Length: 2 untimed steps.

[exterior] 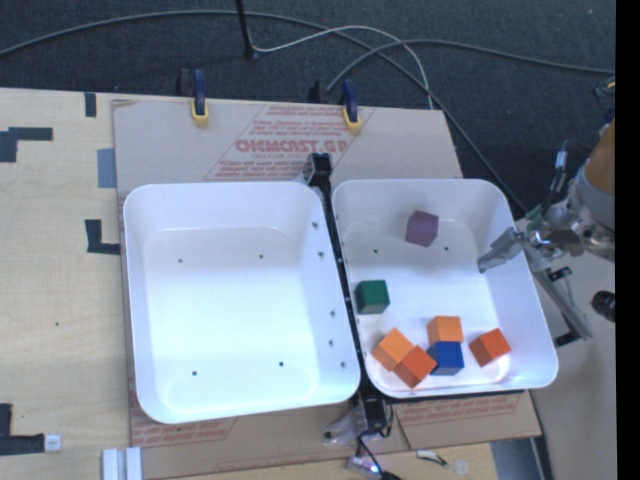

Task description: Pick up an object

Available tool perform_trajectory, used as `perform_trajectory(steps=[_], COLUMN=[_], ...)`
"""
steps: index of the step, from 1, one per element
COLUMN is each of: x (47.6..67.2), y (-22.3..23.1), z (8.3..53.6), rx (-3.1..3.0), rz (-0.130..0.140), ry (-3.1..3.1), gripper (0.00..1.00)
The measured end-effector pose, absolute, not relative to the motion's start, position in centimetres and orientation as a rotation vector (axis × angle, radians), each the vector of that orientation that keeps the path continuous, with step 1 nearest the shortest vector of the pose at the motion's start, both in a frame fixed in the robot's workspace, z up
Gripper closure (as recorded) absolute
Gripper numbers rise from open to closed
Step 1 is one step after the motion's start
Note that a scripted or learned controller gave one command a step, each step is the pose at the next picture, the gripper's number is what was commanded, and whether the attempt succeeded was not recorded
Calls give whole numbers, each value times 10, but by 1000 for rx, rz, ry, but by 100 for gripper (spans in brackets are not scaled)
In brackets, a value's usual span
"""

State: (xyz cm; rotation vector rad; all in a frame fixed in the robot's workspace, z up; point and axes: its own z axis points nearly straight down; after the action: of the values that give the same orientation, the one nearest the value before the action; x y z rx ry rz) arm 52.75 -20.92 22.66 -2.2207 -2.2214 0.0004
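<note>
From above, two shallow white bins sit side by side on a sheet of printed cardboard (290, 143), the left bin (140, 268) and the right bin (500, 203) meeting along a dark divider. All the action is on the right: the arm (600, 183) leans in from the right edge, and its gripper (505, 248) hangs over the right bin's far-right wall, one grey finger poking out over the rim, nothing between the fingers that can be made out, and whether they are spread or pressed together, I cannot tell. Inside the right bin, a purple cube (422, 228) sits alone near the back, well apart from the rest. A green cube (372, 296) rests near the divider, mid-bin. Down at the front there's a cluster: two orange cubes (403, 356) touching each other, a blue cube (446, 357) just beside them with another orange cube (444, 329) right behind it, and a red-orange cube (489, 347) near the front right corner. Two blue-and-yellow clamps (200, 98) pin the cardboard at the back edge.
</note>
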Motion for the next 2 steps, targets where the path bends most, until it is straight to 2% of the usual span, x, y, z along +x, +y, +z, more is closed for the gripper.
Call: perform_trajectory(steps=[1, 2], x=[521, 488], y=[-185, -189], z=[91, 90], rx=[-2212, -2223], rz=[9, -2], ry=[-2216, -2222], gripper=[0, 0])
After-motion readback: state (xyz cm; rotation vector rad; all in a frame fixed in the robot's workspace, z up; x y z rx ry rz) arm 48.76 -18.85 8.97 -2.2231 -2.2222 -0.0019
